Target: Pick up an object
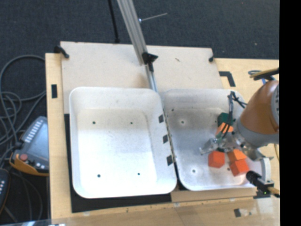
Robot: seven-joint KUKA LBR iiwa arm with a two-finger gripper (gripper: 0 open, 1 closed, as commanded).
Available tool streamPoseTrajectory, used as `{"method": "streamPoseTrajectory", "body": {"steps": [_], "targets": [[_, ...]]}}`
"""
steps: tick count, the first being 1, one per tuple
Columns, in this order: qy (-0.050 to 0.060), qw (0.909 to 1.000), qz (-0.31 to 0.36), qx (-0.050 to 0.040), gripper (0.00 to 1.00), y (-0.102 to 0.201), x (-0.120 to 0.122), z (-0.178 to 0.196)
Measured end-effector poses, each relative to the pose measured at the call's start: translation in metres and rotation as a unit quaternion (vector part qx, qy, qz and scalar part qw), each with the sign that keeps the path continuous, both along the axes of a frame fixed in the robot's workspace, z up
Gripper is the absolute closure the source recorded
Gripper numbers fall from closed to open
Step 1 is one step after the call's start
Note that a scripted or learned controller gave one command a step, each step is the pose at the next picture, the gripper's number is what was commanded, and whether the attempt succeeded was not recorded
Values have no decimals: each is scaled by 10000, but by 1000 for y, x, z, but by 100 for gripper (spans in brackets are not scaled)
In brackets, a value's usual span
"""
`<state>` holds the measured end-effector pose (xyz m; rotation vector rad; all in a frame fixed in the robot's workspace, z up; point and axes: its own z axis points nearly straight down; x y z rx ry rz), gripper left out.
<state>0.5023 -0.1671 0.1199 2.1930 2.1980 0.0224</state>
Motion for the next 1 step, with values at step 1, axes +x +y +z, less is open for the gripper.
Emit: {"method": "streamPoseTrajectory", "body": {"steps": [1], "targets": [[1,10000,-9,-6,0,0,0,0]]}}
